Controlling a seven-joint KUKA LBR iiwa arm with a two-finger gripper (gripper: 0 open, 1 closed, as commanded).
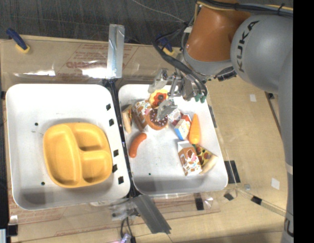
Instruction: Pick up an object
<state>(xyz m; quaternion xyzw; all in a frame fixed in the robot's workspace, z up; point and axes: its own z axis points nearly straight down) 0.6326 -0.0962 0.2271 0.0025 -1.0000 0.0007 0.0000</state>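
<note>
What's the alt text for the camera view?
The arm's gripper reaches into the right bin over a pile of toy food, beside a sausage and carrot. The left bin holds a yellow divided tray.

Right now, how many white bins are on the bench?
2. The left bin holds a yellow tray. The right bin holds the toy food, with the hand over its far end.
</note>
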